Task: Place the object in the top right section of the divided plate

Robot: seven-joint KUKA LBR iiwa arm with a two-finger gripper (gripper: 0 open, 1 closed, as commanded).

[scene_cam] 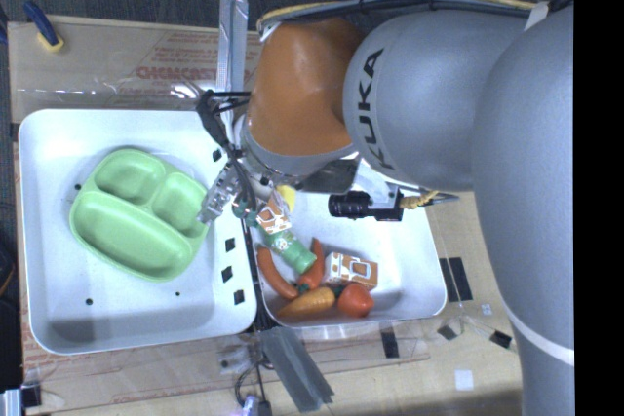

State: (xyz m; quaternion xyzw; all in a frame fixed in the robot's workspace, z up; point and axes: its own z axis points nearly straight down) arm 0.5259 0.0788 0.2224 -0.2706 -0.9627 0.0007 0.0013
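Observation:
The green divided plate (136, 219) lies in the left white bin (58, 307), with two small sections along its upper right side and one long section below. My gripper (230, 201) hangs over the wall between the two bins, just off the plate's right edge. The arm's orange band (297, 88) and grey body hide much of the right bin. I see nothing held in the gripper. A green bottle with a printed label (283, 239) lies just right of the gripper in the right bin.
The right bin (429, 292) holds a sausage (274, 275), a carrot (310, 303), a red tomato (355, 300) and a small orange carton (349, 269), crowded at its front. A grey bracket (232, 44) stands behind the bins.

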